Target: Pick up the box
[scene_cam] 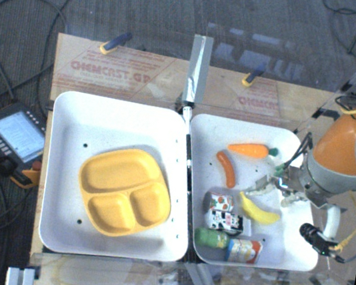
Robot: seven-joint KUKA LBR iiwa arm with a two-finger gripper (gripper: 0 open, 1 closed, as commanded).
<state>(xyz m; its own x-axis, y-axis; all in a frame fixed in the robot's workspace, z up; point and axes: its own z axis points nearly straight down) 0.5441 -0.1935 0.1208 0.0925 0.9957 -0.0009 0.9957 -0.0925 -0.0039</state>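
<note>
**A:** Grey carpet and loose cables ring the bench; two white bins sit side by side on it. The left bin (61, 153) holds a yellow divided tray (124, 191). Where's the box?

**B:** In the right bin (294, 256), toward its seven o'clock corner. The box (220, 206) is small, white with red and dark print, and it's crowded: a banana (259, 211) just beside it at three o'clock, a green-capped bottle (227, 243) touching or nearly touching at six, a sausage (226, 169) at twelve, and a carrot (252, 150) farther up.

**A:** Risks?

**B:** I'd judge the neighbours are the trouble. A descent slightly off could pinch the banana or bottle instead, or nudge the box flat against them.

**A:** And the claw?

**B:** The gripper (272, 183) hovers near the banana's twelve o'clock, carrying nothing I can make out; its spread I cannot tell.
</note>
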